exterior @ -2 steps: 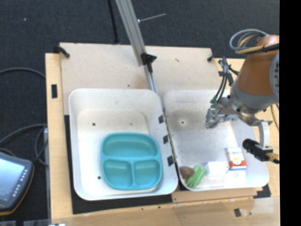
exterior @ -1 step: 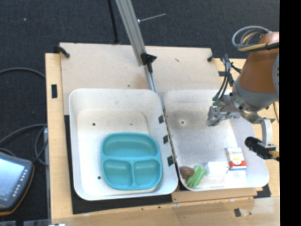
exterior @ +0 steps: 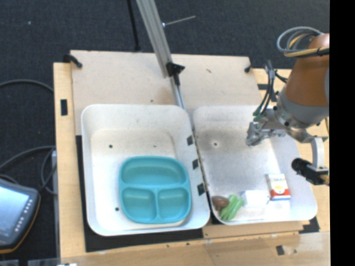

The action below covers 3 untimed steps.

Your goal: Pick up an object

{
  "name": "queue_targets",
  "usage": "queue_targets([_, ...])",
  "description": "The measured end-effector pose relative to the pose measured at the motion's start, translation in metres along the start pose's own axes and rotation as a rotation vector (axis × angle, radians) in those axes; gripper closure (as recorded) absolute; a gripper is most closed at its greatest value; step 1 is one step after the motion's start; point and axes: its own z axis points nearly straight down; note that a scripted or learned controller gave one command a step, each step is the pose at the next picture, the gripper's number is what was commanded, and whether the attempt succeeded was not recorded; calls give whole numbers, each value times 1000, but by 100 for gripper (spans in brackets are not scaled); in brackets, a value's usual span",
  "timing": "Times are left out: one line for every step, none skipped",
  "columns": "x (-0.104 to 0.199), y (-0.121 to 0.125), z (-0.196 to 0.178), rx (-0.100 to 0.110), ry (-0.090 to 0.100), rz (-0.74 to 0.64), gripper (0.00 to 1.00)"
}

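Observation:
My gripper (exterior: 253,137) hangs over the right bin (exterior: 222,121), near its upper middle, with nothing seen in it. Along that bin's front edge lie a small brown object (exterior: 220,201), a green object (exterior: 234,206) leaning against it, a white block (exterior: 255,198) and a small white carton with a red-orange label (exterior: 278,186). All of them sit well below and to the front of the gripper, apart from it.
The left bin (exterior: 100,137) holds a teal divided plate (exterior: 155,189) with three compartments. A slanted metal rail (exterior: 158,35) runs down to the gap between the two bins. The bare part of the right bin's floor spreads left of the gripper.

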Motion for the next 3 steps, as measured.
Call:
queue_targets([-2,1,-11,-6,-3,-4,100])
queue_targets([-3,2,-21,-12,-6,-8,100])
queue_targets([-5,4,-32,-18,-10,-13,100])
